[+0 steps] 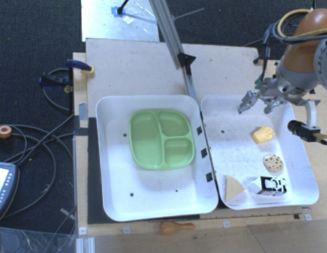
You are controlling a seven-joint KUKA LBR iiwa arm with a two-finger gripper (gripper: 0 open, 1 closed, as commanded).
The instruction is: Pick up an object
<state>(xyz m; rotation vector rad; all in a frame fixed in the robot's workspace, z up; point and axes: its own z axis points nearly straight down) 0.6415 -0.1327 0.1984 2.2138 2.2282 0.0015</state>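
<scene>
The gripper (pixel 257 100), jaws apart and holding nothing, hangs over the right bin's (pixel 216 141) far edge, near a yellow block (pixel 262 135) at mid-bin; probably light, stiff and slightly slick, best pinched across its short sides.

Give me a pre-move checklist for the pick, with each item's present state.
1. Gripper free of any object: ok, nothing between its fingers.
2. Targets in the right bin: ok, yellow block, spotted cookie, cheese wedge, black-and-white card.
3. Yellow block has room around it: ok, stands apart.
4. Gripper above a target: not ok, it sits near the bin's far rim.
5. Green divided plate out of the way: ok, in the left bin.
</scene>
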